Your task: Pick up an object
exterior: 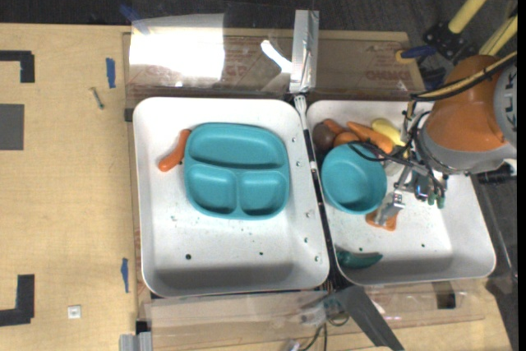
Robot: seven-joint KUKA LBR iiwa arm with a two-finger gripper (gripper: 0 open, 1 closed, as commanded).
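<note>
– What are the bins made of?
– The two white bins (156,259) look like smooth plastic with a dull sheen, speckled with dark flecks.
– And left of the gripper (396,201)?
– A teal bowl (353,178), smooth matt plastic. Farther left, the divided teal plate (238,168) has the same finish.
– The bench?
– Tan board (57,201), matt like plywood or cardboard. Behind the bins, a clear glossy sheet (177,53) glares white.
– The arm?
– An orange band (464,123), smooth and satiny.

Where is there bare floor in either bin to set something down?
Left bin: bare strip in front of the divided teal tray. Right bin: front right floor, beyond the teal bowl. Crowded at the back, around bowl, toy food and gripper.
</note>
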